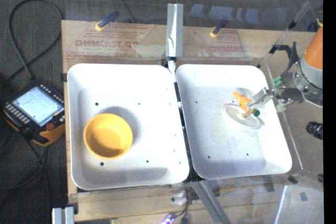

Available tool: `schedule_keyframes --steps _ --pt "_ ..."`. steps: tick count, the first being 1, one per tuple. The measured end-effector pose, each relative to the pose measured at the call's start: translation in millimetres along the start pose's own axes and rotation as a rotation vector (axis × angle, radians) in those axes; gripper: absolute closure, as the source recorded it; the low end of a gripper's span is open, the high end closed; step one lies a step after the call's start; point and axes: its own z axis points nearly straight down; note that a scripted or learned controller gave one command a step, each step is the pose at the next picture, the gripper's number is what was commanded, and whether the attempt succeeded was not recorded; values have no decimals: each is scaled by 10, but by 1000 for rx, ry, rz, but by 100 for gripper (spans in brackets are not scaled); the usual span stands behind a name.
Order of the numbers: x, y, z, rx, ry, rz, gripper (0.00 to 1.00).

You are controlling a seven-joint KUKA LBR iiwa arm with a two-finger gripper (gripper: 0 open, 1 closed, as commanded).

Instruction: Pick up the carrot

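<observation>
Left bin [79, 86]: yellow bowl [108, 135] sitting in lower-left part, upright. Right bin [210, 149]: carrot [242, 98] lying in upper-right part, near clear round lid-like disc [244, 115]. Gripper [254, 107] reaching in from right, fingertips right at carrot and over disc. Finger state: cannot tell; carrot not seen lifted off bin floor.

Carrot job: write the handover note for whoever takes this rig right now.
Gripper: low in the right bin, right at the carrot; whether it has a hold cannot be told from this view.
Carrot: small and orange, in the right bin's upper right part, by a pale oval patch on the floor.
Yellow bowl: in the left bin, not part of the job.
Done: the approach. Left: a confirmed grasp and the lift.
</observation>
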Motion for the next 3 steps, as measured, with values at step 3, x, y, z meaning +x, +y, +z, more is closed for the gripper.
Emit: schedule_keyframes --steps 3 --pt "322 596 1524 -34 -14 -295 0"
